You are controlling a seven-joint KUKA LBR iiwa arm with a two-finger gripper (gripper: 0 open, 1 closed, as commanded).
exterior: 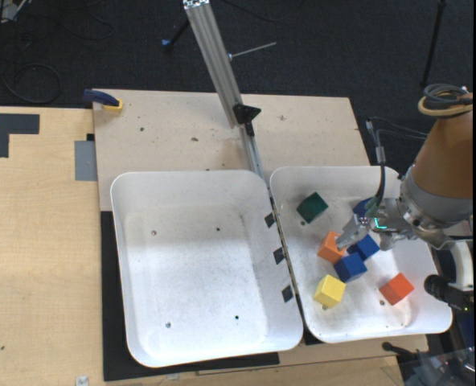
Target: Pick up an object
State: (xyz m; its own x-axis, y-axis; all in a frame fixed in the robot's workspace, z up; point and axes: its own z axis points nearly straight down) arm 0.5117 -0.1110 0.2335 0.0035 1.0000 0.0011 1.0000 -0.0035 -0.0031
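Camera view: end effector [360, 230] low in right shallow white plastic bin [431, 320], over blue cubes [357, 260] beside orange cube [330, 248]; finger state unclear; green cube [312, 207], yellow cube [330, 290], orange-red cube [395, 289] nearby; left white bin [141, 215] speckled.

Light wooden bench [182, 127] carries two shallow white bins side by side: left bin [133, 199], right bin [431, 316]. A small blue-and-yellow clamp [103, 100] sits at its back-left corner.
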